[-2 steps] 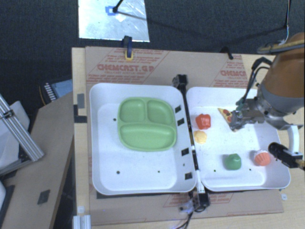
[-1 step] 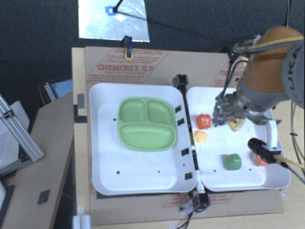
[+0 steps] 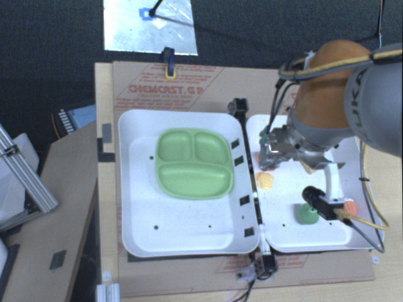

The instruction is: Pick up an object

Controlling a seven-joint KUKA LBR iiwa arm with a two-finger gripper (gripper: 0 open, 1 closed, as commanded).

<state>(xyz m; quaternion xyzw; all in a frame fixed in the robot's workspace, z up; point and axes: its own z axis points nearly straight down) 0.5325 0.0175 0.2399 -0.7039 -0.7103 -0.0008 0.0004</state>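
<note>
The grey arm [image 3: 334, 87], with its orange band bulging at the upper right of the frame, is leaning in over the right bin [image 3: 283, 228]. Its gripper [image 3: 271, 148] is hanging low over the upper left part of that bin, close to the wall that divides the two bins. From this angle it cannot be told whether the gripper is open or closed, and nothing can be seen held in it.

Three small things are lying in the right bin. A reddish thing [image 3: 267, 163], mostly hidden and too blurred to name, is showing just under the gripper. A small round yellow piece [image 3: 265, 180] is resting just below that, near the bin's left wall and apart from the gripper. A green piece [image 3: 306, 216] is sitting lower and further right, toward the bottom of the bin, well apart from the gripper.

The left bin [image 3: 145, 225] is holding a pale green divided plate [image 3: 192, 163], lying flat in its upper middle. Both bins are sitting on a cardboard sheet [image 3: 189, 83] with red print, and a shiny metal sheet [image 3: 126, 17] is lying at the top of the frame.
</note>
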